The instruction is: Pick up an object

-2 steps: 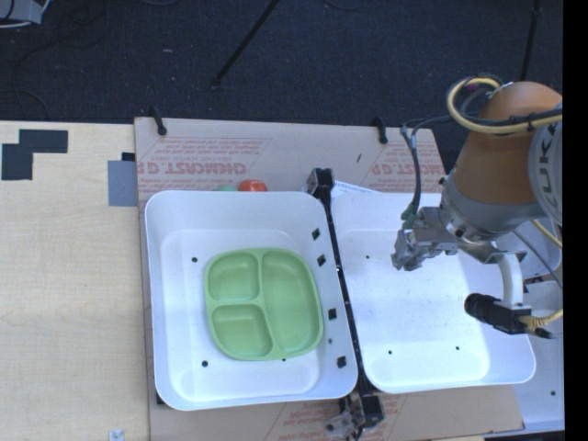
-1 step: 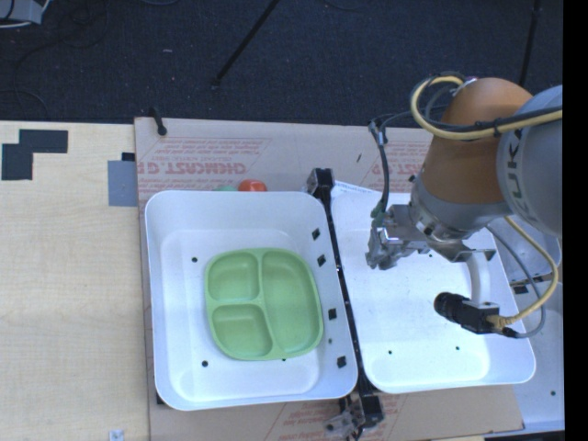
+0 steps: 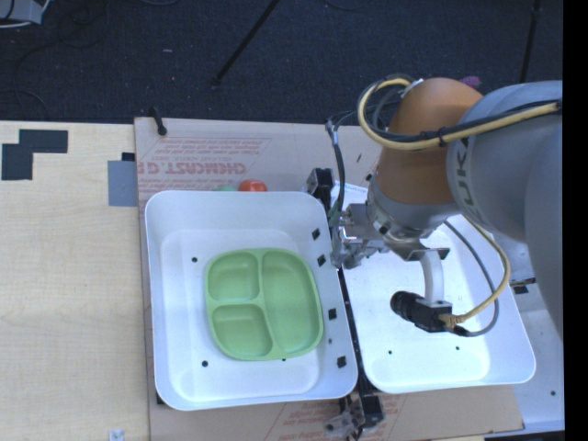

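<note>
- Two white bins (image 3: 175, 246) face you; the left one holds a green divided tray (image 3: 262, 303).
- Your gripper (image 3: 344, 246) hangs at the right bin's left wall; grip state cannot be told.

Grey arm (image 3: 514, 163), orange band (image 3: 427, 141) above wrist, yellow and black cables looping around it

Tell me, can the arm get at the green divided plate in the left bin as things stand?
Probably yes. The green plate lies flat in the left bin with nothing on or over it. The arm hangs over the right bin, just past the shared rims.
</note>
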Controlling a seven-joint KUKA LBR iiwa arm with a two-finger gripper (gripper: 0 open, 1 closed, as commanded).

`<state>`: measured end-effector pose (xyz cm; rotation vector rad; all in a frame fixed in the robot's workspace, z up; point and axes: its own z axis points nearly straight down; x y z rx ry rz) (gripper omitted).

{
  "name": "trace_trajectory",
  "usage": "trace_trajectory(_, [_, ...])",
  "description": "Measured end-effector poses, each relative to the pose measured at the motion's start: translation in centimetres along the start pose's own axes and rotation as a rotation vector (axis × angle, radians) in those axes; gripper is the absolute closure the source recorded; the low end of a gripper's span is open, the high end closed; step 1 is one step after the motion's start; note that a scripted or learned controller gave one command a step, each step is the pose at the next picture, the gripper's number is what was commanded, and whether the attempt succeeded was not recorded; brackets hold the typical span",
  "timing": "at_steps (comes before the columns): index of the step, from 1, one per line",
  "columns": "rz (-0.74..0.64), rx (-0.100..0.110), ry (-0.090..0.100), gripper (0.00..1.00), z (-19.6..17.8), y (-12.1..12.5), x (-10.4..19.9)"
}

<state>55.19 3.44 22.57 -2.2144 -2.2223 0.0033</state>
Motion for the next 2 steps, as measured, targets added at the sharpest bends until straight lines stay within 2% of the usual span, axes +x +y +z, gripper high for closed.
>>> trace_trajectory(1, [0.0,-0.002,0.0,1.0,-0.73,0.95,4.63])
trace_trajectory(2, [0.002,0.0,-0.002,0.0,-0.7,0.89,4.48])
